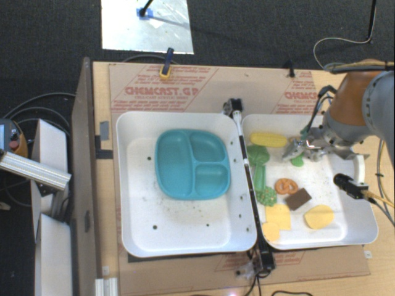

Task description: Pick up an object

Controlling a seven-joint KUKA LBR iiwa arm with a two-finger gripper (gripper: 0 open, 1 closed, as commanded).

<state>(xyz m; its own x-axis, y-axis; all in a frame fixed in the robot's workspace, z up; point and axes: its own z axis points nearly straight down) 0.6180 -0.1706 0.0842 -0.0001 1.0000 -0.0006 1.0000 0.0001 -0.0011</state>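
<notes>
The grey arm with the orange band [357, 100] comes in from the right side and bends down over the right shallow white bin [364, 224]. Its metal two-finger gripper [299, 150] is low over the upper part of this bin, pointing to the left. The tips are close to a small round green piece [297, 161], which lies just under them on the bin floor. I cannot tell from this view how wide the gripper stands, and I cannot tell if it touches the green piece.

The toy food objects are all in the right bin. A long yellow corn cob [268, 140] lies near the upper left corner, just to the left of the gripper. Below it, along the left wall, there is a green leafy vegetable with a long stem [258, 165] and a darker green broccoli-like piece [267, 197]. Near the middle lie an orange pretzel-shaped piece [286, 185] and a flat brown square [299, 199], just beside each other. Lower down are a pale yellow flat slice [275, 221] and a yellow rounded piece [319, 217], apart from each other.

The left shallow white bin [139, 227] holds a turquoise plastic plate with three compartments [192, 164].
</notes>
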